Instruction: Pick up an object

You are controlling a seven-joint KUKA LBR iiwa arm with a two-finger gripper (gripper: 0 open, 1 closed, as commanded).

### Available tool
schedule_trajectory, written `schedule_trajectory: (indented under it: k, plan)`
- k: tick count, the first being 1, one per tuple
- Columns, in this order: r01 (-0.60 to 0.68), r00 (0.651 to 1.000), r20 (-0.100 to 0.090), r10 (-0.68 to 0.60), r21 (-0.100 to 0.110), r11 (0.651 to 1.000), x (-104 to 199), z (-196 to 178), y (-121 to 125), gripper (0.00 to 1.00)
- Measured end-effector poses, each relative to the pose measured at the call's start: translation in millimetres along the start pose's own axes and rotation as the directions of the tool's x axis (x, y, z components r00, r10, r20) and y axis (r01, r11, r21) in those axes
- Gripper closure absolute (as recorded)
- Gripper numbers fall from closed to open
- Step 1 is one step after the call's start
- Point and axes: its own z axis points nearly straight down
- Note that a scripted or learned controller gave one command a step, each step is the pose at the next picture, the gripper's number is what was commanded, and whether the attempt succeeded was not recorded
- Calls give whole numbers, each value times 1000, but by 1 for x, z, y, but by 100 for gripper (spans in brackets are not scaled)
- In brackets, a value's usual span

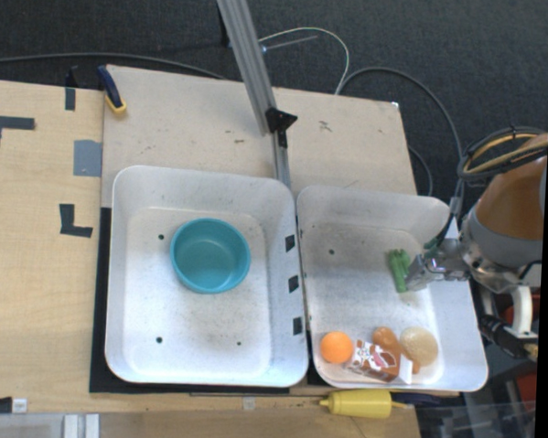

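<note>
In the right bin (366, 209) a small green object (399, 269) lies near the middle right. My gripper (424, 269) is low over the bin, right beside the green object's right side and seemingly touching it. The grey arm with its orange band (513, 203) reaches in from the right. Along the bin's front edge sit an orange ball (336, 347), a red and white packet (375, 359), a brownish piece (387, 338) and a pale round object (419, 344). A teal bowl (210, 255) stands upright in the left bin (131, 325).
A yellow bottle (360, 403) lies on the bench just in front of the right bin. A grey metal pole (250, 57) slants down to the divide between the bins. A blue and yellow clamp (111, 89) lies at the back left. Cables loop behind the right bin.
</note>
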Motion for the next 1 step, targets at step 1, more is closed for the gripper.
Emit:
schedule_trajectory:
  k: [1]
  plan:
    - [-1, 1000, 0, 1, 1, 1000, 0, -45, 1, 100]
